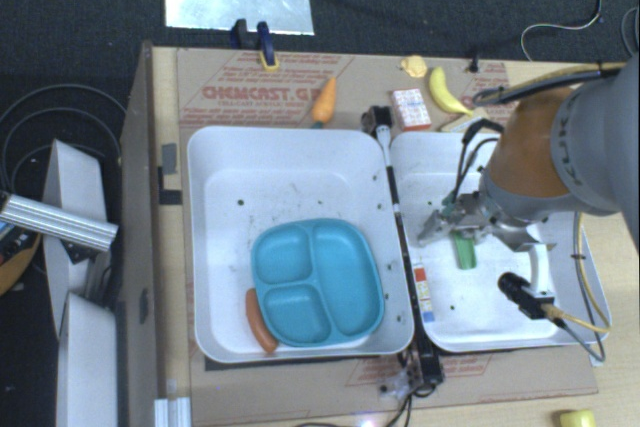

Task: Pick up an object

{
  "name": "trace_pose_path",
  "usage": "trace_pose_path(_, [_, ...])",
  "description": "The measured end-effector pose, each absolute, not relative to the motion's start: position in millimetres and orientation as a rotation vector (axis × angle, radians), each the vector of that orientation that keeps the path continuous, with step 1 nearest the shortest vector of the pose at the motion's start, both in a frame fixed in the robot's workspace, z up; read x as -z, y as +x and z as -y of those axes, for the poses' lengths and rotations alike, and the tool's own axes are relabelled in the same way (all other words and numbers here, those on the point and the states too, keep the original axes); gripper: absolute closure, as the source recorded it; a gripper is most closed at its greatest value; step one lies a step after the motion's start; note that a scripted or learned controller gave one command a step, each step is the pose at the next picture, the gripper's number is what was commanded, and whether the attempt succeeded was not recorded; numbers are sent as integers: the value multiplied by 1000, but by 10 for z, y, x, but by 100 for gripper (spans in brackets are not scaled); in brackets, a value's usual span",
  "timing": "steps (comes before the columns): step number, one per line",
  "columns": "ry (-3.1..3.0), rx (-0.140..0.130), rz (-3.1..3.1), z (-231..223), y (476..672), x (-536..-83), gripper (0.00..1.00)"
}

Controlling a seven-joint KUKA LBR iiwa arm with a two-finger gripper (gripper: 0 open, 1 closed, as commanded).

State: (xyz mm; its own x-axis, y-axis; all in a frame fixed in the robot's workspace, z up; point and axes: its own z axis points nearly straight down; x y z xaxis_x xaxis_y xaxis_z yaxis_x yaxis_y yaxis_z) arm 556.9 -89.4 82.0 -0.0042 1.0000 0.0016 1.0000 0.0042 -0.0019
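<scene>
A bulky grey robot arm (600, 140) wears a broad orange band (530, 150). Black cables (468, 165) loop beside its metal wrist.

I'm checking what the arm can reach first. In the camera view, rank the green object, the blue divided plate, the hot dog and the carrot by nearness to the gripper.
From the gripper:
1. Green object, just below it, right bin.
2. Blue divided plate, left bin.
3. Carrot and hot dog: too close to call.

Single fixed camera above the bench (560, 380), looking down at a slant on both white bins (215, 215), fairly near.
</scene>
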Motion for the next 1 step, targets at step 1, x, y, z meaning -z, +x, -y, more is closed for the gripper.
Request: trace_pose_path(1, [-2219,3,2226,911,5586,-949,100])
